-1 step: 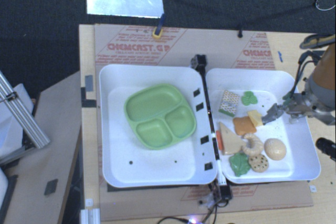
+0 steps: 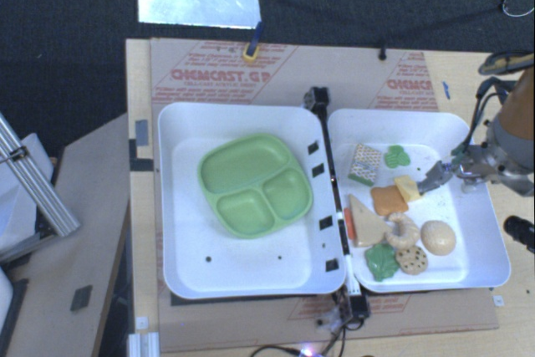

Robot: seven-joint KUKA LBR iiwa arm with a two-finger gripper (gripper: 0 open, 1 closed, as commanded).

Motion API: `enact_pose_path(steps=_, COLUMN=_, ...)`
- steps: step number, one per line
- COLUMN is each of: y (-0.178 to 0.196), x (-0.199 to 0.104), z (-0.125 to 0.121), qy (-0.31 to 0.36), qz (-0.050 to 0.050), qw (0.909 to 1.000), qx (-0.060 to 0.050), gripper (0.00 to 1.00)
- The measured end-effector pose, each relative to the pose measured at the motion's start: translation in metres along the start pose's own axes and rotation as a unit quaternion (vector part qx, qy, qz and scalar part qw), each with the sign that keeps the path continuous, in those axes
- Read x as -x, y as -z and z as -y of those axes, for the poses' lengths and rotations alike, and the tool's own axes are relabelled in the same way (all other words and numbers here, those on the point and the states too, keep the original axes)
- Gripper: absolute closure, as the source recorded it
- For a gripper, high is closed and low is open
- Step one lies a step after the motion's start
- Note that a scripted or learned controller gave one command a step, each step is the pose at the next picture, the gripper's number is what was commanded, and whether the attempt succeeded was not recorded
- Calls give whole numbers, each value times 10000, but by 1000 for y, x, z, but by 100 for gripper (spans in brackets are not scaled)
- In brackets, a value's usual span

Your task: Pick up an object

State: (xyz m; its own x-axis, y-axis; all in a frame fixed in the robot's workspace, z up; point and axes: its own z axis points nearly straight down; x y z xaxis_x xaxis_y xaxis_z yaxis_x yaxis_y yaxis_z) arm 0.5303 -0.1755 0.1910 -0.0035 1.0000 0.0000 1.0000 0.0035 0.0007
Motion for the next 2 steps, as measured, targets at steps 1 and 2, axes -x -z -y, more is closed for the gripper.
enact_pose_path(steps=1, y=-61, x=3, z=-4, qy=-12, qz=-4, qw=10000, qx=-16, gripper=0)
enact_pose_path(steps=2, y=-108, x=3, z=-5, qy=-16, qz=-1, qw=10000, qx=2, gripper=0)
